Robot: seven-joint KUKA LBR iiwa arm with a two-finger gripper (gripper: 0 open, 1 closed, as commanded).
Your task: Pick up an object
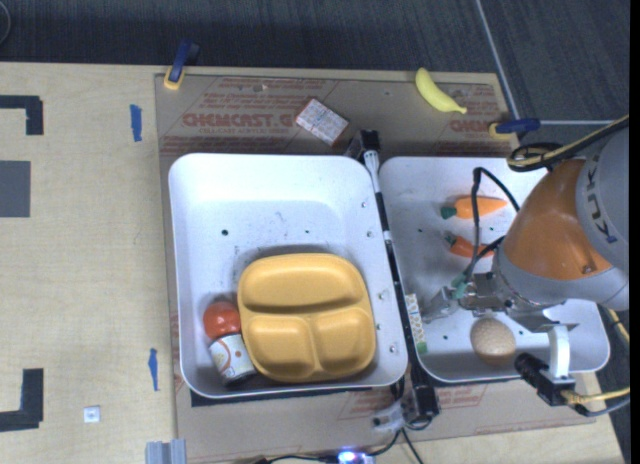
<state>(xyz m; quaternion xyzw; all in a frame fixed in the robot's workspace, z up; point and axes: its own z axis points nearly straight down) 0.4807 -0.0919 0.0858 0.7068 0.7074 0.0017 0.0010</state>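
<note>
The arm comes in from the right edge of the frame and bends down over the right bin, its orange band bulging at mid-right and the grey wrist dropping toward the lower part of that bin. The gripper sits low in the bin, just above and touching or nearly touching a pale egg-shaped object; whether it is clenched or released I cannot tell, since the wrist hides most of it. The egg-shaped object lies at the lower middle of the right bin, its long axis running roughly left to right. Further up the same bin, an orange carrot lies with its long axis near horizontal, green end pointing left, and a smaller orange piece lies below it, partly under a black cable. In the left bin, toward the bottom of the frame, a yellow divided tray lies flat, with a red and white toy tucked against its lower left side. Beyond the bins, at the upper part of the frame, a yellow banana rests on the cardboard with its length slanting down to the right, and a small patterned box lies left of it.
</note>
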